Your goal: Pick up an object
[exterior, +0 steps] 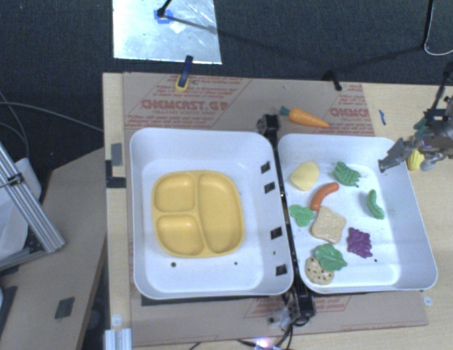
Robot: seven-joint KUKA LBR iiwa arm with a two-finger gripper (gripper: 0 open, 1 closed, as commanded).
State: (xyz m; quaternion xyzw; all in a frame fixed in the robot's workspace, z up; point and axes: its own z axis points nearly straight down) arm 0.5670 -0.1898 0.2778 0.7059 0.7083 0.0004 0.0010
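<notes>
Overhead, a counter (80,195) is seen carrying a brown cardboard sheet (233,97) on which two shallow white bins sit side by side. The left bin (138,268) holds a yellow divided plate (198,214) with three compartments. The right bin (416,246) holds small toy foods. A yellow lemon-like piece (305,175) lies near the bin's upper left, with a red sausage (324,193) just below and right of it. A green leafy piece (346,173) is placed to the right of the lemon-like piece, and a green pickle-like piece (375,204) lies farther right. A slice of toast (328,224) is seen near the middle, with a small green piece (301,215) touching its left side. A purple grape bunch (359,242) lies right of the toast. A lettuce leaf (330,257) and a chocolate-chip cookie (318,270) are found at the lower left, touching each other. A toy carrot (305,117) rests on the cardboard above the bins, outside both.

The claw (392,160) is seen at the right bin's upper right edge, reaching in from the right. Whether its fingers are wide or narrow cannot be told. Nothing is visibly held, and a yellow part (414,160) is seen just behind it.
</notes>
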